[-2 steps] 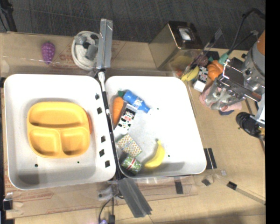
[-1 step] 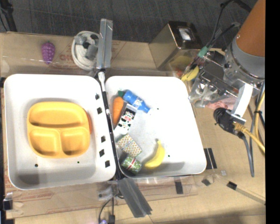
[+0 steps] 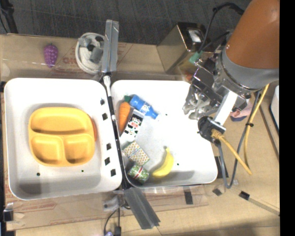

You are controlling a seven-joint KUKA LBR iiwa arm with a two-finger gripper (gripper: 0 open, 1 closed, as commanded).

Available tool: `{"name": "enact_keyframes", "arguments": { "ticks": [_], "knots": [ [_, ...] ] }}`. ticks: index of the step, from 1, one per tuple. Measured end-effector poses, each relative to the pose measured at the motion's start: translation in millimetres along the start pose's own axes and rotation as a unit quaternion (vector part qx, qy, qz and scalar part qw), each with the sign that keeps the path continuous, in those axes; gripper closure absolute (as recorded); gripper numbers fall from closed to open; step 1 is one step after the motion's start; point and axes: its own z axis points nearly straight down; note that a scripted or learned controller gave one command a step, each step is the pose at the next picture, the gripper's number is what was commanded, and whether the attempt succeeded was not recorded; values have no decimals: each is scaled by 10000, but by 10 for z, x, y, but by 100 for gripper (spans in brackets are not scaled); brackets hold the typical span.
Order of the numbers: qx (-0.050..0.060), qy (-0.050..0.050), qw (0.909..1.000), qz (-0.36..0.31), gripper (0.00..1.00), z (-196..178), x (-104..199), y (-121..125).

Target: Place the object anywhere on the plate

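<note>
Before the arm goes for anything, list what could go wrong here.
1. The carrot, blue bottle and cow-print box lie touching, so a grasp may catch two.
2. They sit against the divider wall, leaving the gripper little room.
3. The yellow plate lies in the other bin, so a weak grip could drop crossing over.

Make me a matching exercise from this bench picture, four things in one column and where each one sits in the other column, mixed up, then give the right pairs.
Things:
1. yellow plate
2. banana
3. carrot
4. purple grapes

Places:
A. right bin, near its front edge
B. on the bench outside the bins, beyond the left bin
C. inside the left bin
D. right bin, against its left wall beside the blue bottle

Pairs: 1-C, 2-A, 3-D, 4-B
</note>
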Motion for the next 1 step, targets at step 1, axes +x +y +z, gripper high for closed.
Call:
{"name": "enact_keyframes", "arguments": {
  "ticks": [1],
  "knots": [
    [4, -7, 9994, 360, 100, -230, 663, 513]
  ]
}}
